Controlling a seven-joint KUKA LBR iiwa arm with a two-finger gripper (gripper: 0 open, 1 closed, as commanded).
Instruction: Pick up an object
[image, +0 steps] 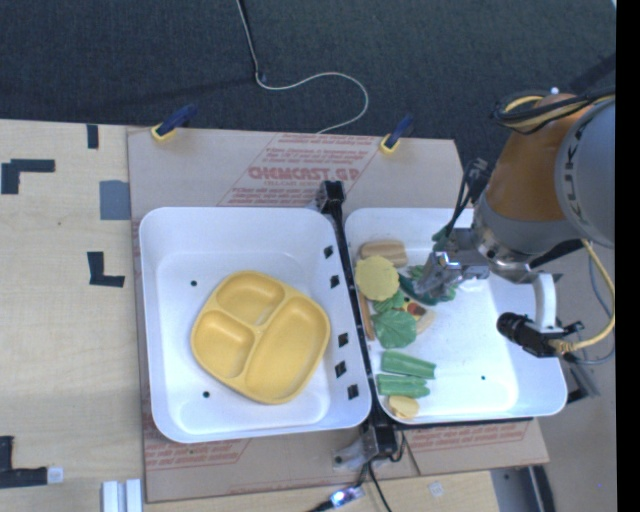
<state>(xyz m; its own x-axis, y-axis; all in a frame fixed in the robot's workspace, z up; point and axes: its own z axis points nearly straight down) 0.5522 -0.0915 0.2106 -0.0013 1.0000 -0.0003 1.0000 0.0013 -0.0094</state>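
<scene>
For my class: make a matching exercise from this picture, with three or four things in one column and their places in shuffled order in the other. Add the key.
Things:
1. yellow divided plate
2. green bean pieces
3. tool
4. blue clip

Places:
A. cardboard's far edge
B. left bin
C. over the right bin's toy food
D. near front of the right bin

Pairs: 1-B, 2-D, 3-C, 4-A

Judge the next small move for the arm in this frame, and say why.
Probably a short straight descent. The gripper sits low in the right bin, at the right edge of the toy food pile, beside the yellow round piece and the green leafy piece. Nothing shows between its fingers, so no pick is confirmed yet. The yellow divided plate lies in the left bin.
</scene>
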